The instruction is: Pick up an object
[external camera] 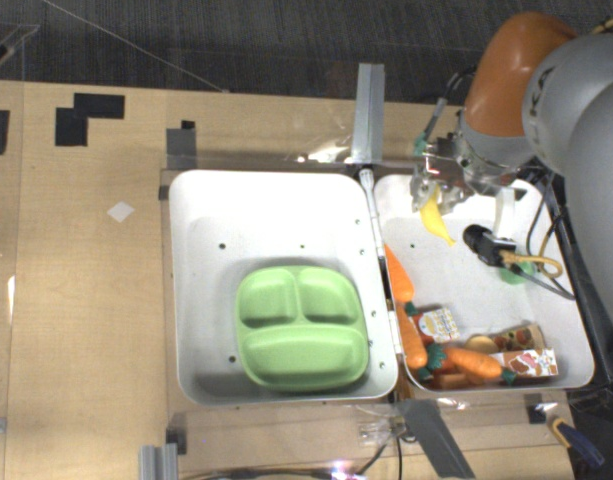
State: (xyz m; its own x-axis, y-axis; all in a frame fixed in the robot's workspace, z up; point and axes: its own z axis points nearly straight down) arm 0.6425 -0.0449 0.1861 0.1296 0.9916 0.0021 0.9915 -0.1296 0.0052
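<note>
Pincer (pixel 433 204) pinching banana (pixel 438 224) over right bin (pixel 586 353); carrots (pixel 410 320), cartons (pixel 527 363) below; green tray (pixel 301 326) in left bin (pixel 201 268).

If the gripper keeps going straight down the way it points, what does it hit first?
Probably the small yellow banana-shaped toy hanging right at the gripper, then the white floor of the right bin below it. Depth is hard to judge from this slanted view.

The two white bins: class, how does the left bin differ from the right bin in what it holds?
The left bin holds one green divided tray; the right bin holds many small items, including a yellow banana and carrots. The tray lies near the left bin's middle; the right bin's items crowd its near edge. Both are shallow and white.
</note>
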